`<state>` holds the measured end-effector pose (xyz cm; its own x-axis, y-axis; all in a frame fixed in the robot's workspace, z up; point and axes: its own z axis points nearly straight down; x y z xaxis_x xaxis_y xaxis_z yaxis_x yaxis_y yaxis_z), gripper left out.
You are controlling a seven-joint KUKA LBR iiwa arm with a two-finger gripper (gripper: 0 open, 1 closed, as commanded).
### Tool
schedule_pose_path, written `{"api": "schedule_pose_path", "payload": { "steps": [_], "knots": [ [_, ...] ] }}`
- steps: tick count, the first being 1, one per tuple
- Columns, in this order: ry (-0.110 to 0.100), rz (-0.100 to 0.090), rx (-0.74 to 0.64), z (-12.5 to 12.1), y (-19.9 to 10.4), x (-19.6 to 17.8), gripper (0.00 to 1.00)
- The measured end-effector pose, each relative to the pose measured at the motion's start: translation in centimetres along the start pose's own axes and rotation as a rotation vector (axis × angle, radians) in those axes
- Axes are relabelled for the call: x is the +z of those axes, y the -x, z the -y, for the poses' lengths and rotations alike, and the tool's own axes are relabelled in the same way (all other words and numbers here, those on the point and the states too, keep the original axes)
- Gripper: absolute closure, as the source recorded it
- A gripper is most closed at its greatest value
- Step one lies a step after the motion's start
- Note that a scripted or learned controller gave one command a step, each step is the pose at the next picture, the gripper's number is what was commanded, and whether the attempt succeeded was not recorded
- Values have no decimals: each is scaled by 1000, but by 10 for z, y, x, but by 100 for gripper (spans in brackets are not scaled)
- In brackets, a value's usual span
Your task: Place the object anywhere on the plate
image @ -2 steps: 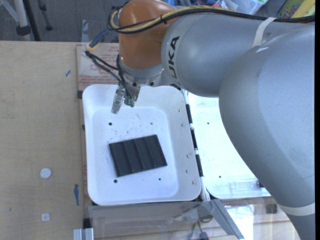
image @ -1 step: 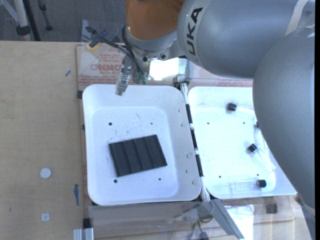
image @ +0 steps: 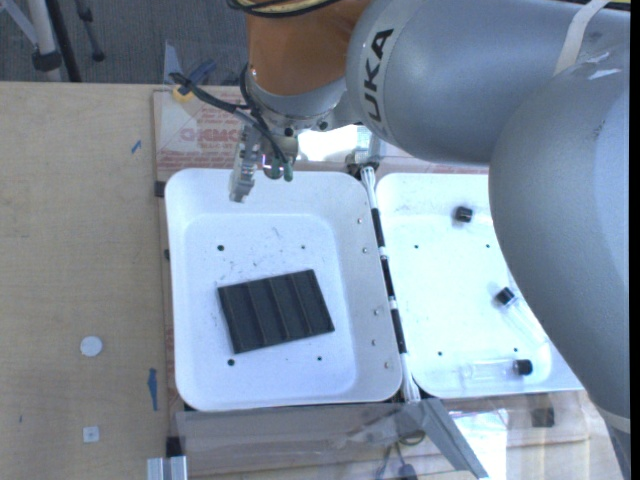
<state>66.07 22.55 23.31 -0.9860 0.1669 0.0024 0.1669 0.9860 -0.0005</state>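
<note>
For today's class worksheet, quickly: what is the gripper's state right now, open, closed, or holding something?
Gripper: over the left bin's far rim; open or closed cannot be told, and nothing is seen between its fingers.

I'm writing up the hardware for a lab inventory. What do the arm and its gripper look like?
The arm is bulky, with rounded grey casings and black "KUKA" lettering. An orange band sits above the wrist. Black cables loop around that band and run down toward the gripper, which is small, slim and silvery metal. A strip of pale tape crosses the upper casing.
</note>
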Motion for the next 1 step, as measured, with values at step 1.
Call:
{"api": "schedule_pose_path", "payload": {
  "steps": [1],
  "knots": [
    [3,6,-37,0,-1,-80,100]
  ]
}}
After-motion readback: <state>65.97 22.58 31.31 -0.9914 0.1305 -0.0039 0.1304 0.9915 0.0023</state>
